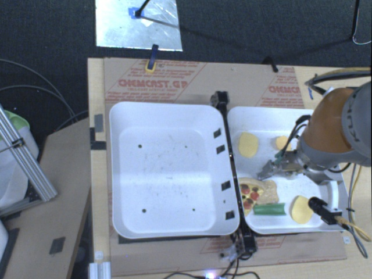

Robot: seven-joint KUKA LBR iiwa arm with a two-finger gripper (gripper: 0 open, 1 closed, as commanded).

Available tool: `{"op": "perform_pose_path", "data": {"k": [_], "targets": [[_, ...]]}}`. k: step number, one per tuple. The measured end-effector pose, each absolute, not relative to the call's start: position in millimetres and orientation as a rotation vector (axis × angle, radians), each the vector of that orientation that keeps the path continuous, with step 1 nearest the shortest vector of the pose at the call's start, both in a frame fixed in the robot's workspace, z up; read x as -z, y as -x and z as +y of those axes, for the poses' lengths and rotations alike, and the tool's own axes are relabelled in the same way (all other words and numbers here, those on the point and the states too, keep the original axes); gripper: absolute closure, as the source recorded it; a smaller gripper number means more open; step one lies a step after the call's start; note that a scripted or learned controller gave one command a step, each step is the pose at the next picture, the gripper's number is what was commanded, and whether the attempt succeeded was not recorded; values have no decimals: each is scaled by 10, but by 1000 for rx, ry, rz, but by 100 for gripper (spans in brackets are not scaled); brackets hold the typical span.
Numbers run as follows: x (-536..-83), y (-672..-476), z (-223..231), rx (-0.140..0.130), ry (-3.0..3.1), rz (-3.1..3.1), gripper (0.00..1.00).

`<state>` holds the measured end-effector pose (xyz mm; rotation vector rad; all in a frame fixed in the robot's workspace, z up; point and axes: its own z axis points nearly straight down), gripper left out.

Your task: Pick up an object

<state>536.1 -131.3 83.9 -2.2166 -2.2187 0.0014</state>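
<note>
The right bin (325,228) holds several small items. A pale yellow piece (248,145) lies at its left, and a smaller yellow piece (282,142) sits further right. A pizza-slice toy (257,192) lies near the front beside a green stick (269,210) and a yellow oval (300,209). My gripper (271,170) hangs low over the middle of this bin. It is just above the pizza slice and below the two yellow pieces. I see nothing held in it. The arm's orange band (327,122) covers the bin's right part.
The left white bin (116,173) sits beside the right one, with a black divider clip strip (224,156) between them. Both rest on cardboard (157,80). A metal sheet (138,16) lies beyond the bench. An aluminium frame (23,161) stands at far left.
</note>
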Motion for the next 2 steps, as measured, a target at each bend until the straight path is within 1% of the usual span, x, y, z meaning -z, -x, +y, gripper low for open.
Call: {"op": "perform_pose_path", "data": {"k": [1, 2], "targets": [[-850, -5687, -1337, 4, 2219, -2229, 0], [-1897, -4860, -510, 10, 2211, -2233, 0]]}}
